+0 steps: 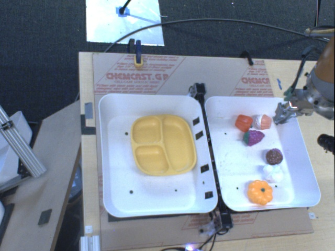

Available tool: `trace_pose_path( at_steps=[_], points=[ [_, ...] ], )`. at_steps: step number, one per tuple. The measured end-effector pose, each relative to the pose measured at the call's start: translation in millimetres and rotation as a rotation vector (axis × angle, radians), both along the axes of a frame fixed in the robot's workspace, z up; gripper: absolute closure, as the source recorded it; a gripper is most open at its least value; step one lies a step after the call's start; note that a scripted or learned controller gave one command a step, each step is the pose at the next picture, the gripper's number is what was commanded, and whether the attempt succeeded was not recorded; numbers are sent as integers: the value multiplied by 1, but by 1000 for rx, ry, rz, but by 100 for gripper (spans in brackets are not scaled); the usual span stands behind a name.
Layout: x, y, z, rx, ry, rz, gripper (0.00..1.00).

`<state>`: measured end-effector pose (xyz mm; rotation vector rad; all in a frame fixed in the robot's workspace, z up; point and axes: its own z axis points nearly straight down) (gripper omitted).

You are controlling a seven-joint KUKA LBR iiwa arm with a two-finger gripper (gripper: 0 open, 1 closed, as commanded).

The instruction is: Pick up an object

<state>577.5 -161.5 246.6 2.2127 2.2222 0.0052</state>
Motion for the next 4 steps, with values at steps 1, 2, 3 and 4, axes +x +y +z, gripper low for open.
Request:
trace_pose_path(
  at_steps=[1, 2, 3, 4],
  points=[
    [-11, 52, 7, 3, 4, 5, 100],
    [-25, 102, -7, 3, 6, 4, 100],
    [-31, 152, -20, 3, 5, 4, 100],
    [-43, 196, -14, 4, 6, 5, 100]
  ],
)
